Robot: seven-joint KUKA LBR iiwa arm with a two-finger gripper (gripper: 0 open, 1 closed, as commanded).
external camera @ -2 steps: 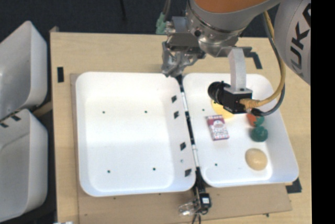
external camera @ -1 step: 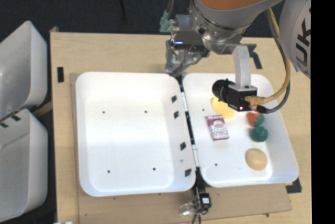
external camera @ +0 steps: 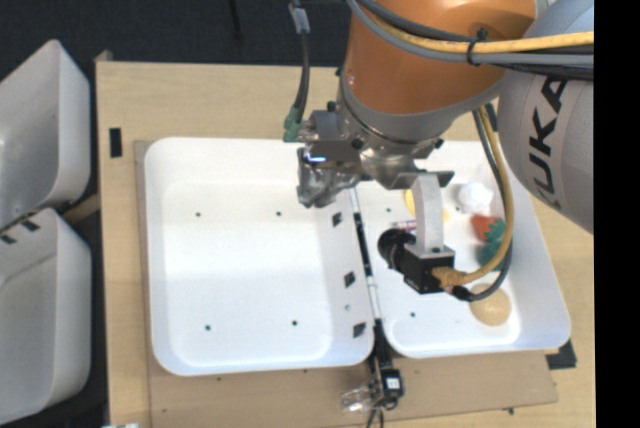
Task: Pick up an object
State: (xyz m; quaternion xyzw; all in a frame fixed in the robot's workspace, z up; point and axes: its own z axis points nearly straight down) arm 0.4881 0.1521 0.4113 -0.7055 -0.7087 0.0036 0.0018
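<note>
My gripper [external camera: 320,184] hangs below the big orange wrist band, over the far end of the ridge between the two bins, at the left bin's [external camera: 240,346] right edge. In the right bin [external camera: 530,326] lie several small objects: a white piece [external camera: 470,194], a red piece [external camera: 484,223], a green piece [external camera: 495,237] and a tan rounded object [external camera: 490,309] near the front right. A small purple and yellow bit [external camera: 408,205] peeks out beside the wrist mount. The arm hides much of the right bin's far part.
A black unit on a white bracket [external camera: 420,261] hangs from the wrist over the right bin's middle. Yellow and grey cables [external camera: 495,261] loop down beside it. White casings [external camera: 40,216] stand off the bench to the left.
</note>
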